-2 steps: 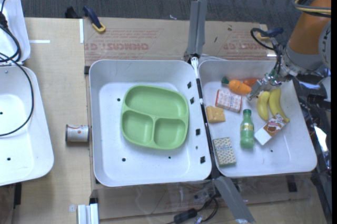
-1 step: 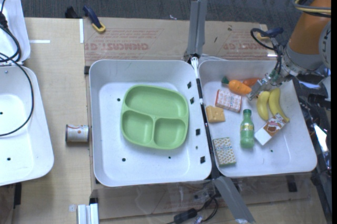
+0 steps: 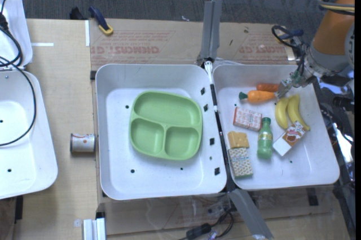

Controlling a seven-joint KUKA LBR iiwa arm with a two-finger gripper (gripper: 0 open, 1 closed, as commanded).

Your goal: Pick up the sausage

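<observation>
Gripper (image 3: 287,85) low over the far side of the right bin (image 3: 321,177); whether it is released or clenched cannot be told, the tip too small and blurred.

Sausage (image 3: 267,87): reddish-orange, lying across the far part of the right bin, just left of the gripper tip; contact cannot be told. Nothing seen held. Carrot (image 3: 259,96) lies just in front of the sausage, near touching, green end left. Two bananas (image 3: 289,112) just right of the carrot, directly below the gripper tip. Nearer the camera: pink-and-white packet (image 3: 247,118), green bottle (image 3: 264,138), red-and-white carton (image 3: 291,138), a cracker-like square (image 3: 238,140), patterned packet (image 3: 241,162). Left bin (image 3: 113,177) holds a green divided plate (image 3: 166,125). Small can (image 3: 83,143) on the bench left of the left bin.
</observation>
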